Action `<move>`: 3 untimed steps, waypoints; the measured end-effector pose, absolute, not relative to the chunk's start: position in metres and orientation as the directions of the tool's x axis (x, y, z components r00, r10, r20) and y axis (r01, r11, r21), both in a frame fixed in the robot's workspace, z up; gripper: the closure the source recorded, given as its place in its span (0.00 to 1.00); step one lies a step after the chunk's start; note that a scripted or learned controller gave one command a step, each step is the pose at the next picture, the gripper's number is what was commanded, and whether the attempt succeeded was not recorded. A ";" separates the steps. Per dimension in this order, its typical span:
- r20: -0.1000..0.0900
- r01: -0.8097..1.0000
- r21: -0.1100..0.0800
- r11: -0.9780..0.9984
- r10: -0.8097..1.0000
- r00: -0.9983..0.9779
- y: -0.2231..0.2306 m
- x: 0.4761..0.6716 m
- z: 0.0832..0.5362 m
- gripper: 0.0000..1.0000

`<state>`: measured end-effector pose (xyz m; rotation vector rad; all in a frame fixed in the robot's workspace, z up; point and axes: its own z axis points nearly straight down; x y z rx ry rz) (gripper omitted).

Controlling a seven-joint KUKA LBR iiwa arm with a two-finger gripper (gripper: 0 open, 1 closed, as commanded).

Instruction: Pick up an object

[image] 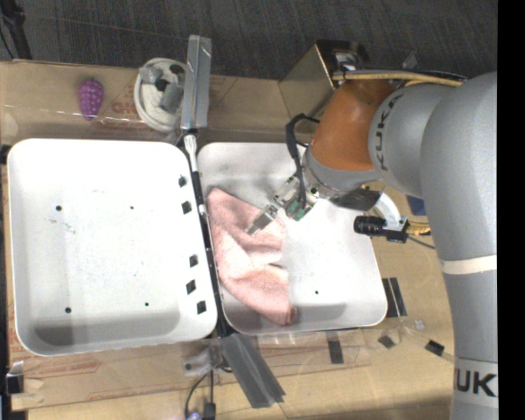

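Gripper (276, 213) low in right bin (350, 309). Fingertips touching pink cloth (249, 265) just below-left. Cannot tell whether open or clamped.

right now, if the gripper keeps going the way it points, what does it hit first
Most likely the pink towel in the right bin: the gripper points down and left with its tip over the cloth's upper edge. Depth is unclear from above.
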<state>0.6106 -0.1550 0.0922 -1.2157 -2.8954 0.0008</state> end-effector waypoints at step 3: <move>0.001 0.721 -0.001 0.693 0.721 -0.693 -0.150 0.596 0.103 1.00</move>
